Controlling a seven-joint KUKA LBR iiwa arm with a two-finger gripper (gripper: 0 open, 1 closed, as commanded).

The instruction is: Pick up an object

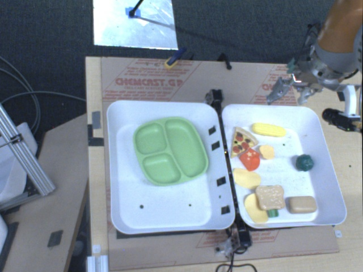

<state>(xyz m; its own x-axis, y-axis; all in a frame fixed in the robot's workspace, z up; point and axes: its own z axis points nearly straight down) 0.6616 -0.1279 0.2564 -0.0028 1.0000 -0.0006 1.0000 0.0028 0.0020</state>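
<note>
The toy food sits in the right bin (326,152). The yellow corn (268,130) lies near the top wall. Just below it are the pizza slice (243,139) and the red tomato (250,160), which touch each other. The green ball (304,162) sits alone near the right wall. Lower down are the toast (270,196) and the tan block (301,204), side by side. The left bin (122,208) holds a green tray (170,151).

I think I am at the very start: I have not gone down to grab yet. My gripper (290,92) hangs above the top edge of the right bin, well apart from all the food. My fingers look spread and they pinch nothing. The corn is the nearest toy, just below and a bit left of me. Next I should move over one toy, maybe the corn or the lone ball, and come straight down around it.
</note>
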